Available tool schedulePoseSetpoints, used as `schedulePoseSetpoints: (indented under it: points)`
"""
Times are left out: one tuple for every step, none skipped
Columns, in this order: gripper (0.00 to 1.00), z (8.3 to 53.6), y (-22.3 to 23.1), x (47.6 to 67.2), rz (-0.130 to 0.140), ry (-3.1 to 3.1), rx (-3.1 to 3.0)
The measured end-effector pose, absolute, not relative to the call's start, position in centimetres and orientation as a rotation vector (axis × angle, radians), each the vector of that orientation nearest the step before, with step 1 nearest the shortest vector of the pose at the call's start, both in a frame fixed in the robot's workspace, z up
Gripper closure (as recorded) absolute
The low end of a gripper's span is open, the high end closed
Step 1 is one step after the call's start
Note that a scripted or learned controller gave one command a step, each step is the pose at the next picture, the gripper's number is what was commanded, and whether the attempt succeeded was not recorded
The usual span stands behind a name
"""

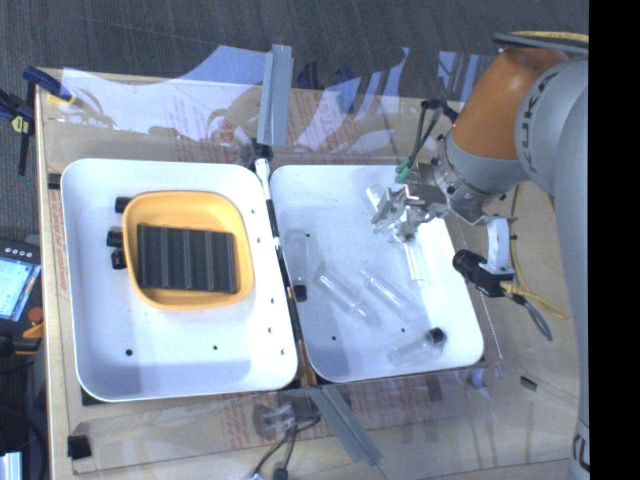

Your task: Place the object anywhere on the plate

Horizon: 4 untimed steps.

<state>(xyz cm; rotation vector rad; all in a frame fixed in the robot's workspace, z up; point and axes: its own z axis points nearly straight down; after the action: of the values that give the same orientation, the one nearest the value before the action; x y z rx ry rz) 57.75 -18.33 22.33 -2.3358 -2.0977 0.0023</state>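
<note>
Clear tubes (345,295) scattered across right bin (300,198), one (413,261) just below the jaws (400,211), jaw state unclear, yellow plate (186,247) in left bin (90,338), dark insert on it, bare rim around.

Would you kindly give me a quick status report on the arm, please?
Gripper low over right bin. Clear tubes lie loose there. Yellow plate in left bin, dark rack on it.
</note>
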Motion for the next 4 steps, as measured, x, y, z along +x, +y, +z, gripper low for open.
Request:
schedulePoseSetpoints:
  points:
    - [1.00, 18.6, -15.1, 55.7, 0.003, -2.375, -2.049]
    - [1.00, 20.8, -9.9, 54.3, 0.003, -2.573, -1.795]
    - [1.00, 21.1, -3.9, 56.5, 0.001, -2.733, -1.549]
    - [0.00, 21.1, -3.9, 56.5, 0.002, -2.732, -1.551]
